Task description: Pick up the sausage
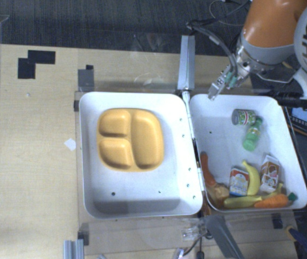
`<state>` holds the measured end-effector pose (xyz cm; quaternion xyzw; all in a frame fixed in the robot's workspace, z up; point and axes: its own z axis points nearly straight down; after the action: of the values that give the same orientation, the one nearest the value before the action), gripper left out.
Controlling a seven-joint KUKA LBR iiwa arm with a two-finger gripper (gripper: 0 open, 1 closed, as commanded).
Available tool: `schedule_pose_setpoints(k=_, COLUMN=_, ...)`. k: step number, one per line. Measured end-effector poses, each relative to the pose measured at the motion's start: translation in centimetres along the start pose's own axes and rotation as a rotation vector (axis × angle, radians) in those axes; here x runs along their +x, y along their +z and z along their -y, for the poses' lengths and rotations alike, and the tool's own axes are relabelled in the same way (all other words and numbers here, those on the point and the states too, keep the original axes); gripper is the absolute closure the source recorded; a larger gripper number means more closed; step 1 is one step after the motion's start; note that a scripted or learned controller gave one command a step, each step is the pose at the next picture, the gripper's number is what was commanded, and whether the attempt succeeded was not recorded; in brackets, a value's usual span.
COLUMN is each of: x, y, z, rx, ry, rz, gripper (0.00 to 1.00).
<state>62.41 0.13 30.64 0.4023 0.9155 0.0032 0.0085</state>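
The jaws (pixel 218 88), whose state I cannot tell, are hovering over the right bin's (pixel 218 117) far-left rim; the sausage (pixel 207 171) is hugging the left wall, risking a collision.

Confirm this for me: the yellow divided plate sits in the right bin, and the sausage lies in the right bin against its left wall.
Not quite. The camera view shows the yellow divided plate in the left bin, not the right one. The rest holds: the sausage lies in the right bin against its left wall.
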Motion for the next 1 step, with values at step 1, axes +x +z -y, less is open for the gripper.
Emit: schedule_pose_setpoints(k=1, x=-0.08, y=3.83, z=-0.74, rx=0.009, ry=0.173, rz=-0.008, gripper=1.0)
